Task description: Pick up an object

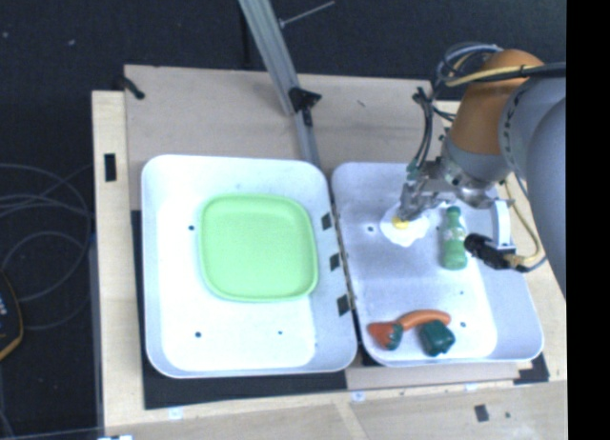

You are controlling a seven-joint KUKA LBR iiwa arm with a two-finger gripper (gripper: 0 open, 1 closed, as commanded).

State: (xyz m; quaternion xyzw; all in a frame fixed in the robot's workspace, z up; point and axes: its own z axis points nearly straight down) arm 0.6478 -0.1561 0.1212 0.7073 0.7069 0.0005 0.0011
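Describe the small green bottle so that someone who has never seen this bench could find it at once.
Start at the right-hand white bin, the one without the green square plate. Near its far right side, just right of the gripper and a white-and-yellow object, stands a small green plastic bottle. It is paler and taller than the dark green block at the near edge.

We see the right bin (376,319) crowded along its far and near ends. The arm (486,124) and gripper (412,211) sit low over a white-and-yellow piece (404,229), with a green bottle (453,238) just beside it. An orange carrot (412,321) and a dark green block (437,337) occupy the near edge. Between those clusters, bare floor lies open. In the left bin (167,267), a green plate (257,247) fills the middle; its margins are free.
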